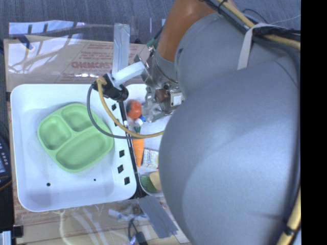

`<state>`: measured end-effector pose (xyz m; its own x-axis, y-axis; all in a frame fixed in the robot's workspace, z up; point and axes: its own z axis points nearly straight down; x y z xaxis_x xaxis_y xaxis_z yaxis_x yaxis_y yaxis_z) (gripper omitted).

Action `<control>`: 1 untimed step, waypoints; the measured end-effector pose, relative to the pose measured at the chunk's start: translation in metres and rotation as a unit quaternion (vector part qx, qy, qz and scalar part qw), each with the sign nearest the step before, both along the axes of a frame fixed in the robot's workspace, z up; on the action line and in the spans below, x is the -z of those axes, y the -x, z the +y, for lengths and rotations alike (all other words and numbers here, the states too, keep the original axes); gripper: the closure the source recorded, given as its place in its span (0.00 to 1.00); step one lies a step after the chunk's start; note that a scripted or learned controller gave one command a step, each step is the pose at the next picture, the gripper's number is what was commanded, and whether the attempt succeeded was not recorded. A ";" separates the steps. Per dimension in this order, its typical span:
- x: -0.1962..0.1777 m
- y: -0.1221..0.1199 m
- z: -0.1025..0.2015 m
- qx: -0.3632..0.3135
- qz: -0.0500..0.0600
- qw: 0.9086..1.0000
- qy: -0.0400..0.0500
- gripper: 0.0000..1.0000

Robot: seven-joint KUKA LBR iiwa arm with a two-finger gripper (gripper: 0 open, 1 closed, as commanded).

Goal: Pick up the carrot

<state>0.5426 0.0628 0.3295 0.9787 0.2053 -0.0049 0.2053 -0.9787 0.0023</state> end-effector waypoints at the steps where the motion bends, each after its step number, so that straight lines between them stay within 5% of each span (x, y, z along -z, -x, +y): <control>1: 0.140 -0.010 0.032 -0.001 0.005 1.000 0.000 1.00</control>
<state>0.5523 0.0953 0.1899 0.9782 0.2072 -0.0152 0.2072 -0.9783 0.0007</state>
